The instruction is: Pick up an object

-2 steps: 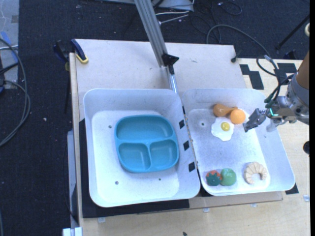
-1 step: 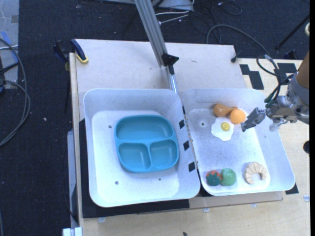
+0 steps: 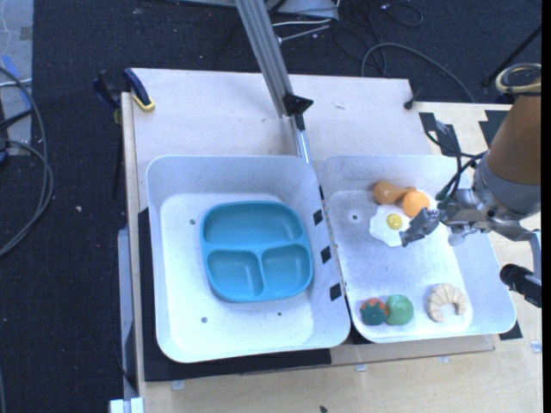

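Smooth white bins (image 3: 172, 231) hold glossy blue tray (image 3: 256, 250).

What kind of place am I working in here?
Likely a robotics lab: a bench with two white bins, toy food such as a fried egg, and loose cables on the floor.

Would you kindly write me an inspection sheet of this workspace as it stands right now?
Surface: pale bench bearing two shallow white bins, left bin and right bin.
Job's things: in the right bin, fried egg, orange piece, croissant, red and green item.
Clutter: blue divided plate in the left bin; yellow-tipped clamp at the bench corner.
Grippers: gripper low beside the fried egg; nothing seen between its fingers.
Cables: loops on the dark floor behind the bench.
Surroundings: slanted metal pole; dark carpet.
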{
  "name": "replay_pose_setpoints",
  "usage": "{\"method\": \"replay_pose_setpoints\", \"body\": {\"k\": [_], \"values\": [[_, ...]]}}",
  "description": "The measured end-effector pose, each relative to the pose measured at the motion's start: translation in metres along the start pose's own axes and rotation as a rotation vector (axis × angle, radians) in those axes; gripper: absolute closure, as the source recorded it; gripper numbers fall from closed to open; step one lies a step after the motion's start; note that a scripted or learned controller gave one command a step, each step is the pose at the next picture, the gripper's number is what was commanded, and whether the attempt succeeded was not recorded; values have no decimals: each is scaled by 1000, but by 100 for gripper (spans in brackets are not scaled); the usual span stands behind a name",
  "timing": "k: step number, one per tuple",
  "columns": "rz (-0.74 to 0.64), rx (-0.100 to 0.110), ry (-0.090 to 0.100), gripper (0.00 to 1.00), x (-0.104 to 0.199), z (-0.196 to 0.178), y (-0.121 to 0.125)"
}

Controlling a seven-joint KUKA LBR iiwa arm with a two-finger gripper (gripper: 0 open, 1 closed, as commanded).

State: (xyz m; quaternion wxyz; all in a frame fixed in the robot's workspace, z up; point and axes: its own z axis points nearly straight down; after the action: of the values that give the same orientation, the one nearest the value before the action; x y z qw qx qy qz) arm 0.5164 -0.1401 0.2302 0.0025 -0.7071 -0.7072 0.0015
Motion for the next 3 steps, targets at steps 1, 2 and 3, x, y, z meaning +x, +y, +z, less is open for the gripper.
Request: {"method": "replay_pose_setpoints", "body": {"k": [1,2,3], "values": [[1,-1,0,0,0,64,3],[1,-2,-1,0,1,107,3],[1,-6,-2,100,1,94,4]]}}
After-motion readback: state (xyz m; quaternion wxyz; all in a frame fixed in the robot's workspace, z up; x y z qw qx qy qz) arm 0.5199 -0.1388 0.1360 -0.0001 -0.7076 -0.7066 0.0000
